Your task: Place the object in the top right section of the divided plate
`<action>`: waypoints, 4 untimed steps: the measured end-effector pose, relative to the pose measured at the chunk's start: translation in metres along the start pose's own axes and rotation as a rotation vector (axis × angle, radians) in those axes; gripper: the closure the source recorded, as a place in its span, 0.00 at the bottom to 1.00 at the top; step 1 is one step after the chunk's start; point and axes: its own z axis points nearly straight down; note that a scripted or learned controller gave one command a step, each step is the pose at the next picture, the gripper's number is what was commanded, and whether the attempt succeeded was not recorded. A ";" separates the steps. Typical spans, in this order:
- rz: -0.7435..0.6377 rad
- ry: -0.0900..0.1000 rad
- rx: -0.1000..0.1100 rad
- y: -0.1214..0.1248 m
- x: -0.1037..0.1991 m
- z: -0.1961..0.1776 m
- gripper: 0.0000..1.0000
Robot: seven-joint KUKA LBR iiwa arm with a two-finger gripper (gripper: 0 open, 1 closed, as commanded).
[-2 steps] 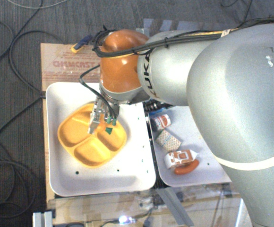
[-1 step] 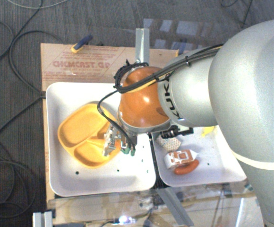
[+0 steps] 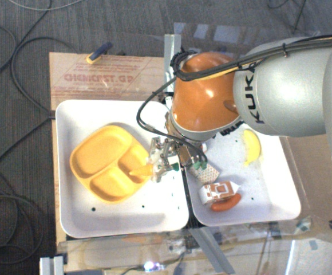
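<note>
A yellow divided plate (image 3: 110,162) lies tilted in the left bin (image 3: 80,219). My gripper (image 3: 156,166) reaches in from the right, under the orange wrist band (image 3: 203,96), and hovers at the plate's right rim. A small orange wedge-shaped piece (image 3: 141,171) sticks out leftward from between the fingers, over the plate's right edge near a divider ridge. The fingers are shut on that piece. The wrist hides the gripper's rear part.
The right bin (image 3: 280,205) holds a yellow banana-like piece (image 3: 252,146), a white and red toy with an orange sausage (image 3: 220,195), and a checked item (image 3: 205,171) close under the gripper. A cardboard sheet (image 3: 97,76) lies behind the left bin.
</note>
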 end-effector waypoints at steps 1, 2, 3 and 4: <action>0.340 0.003 0.001 -0.035 0.049 0.000 1.00; 0.303 0.002 0.000 0.028 -0.002 0.013 1.00; 0.074 0.000 0.001 -0.017 -0.030 -0.027 1.00; 0.052 0.001 0.001 0.038 -0.128 -0.031 1.00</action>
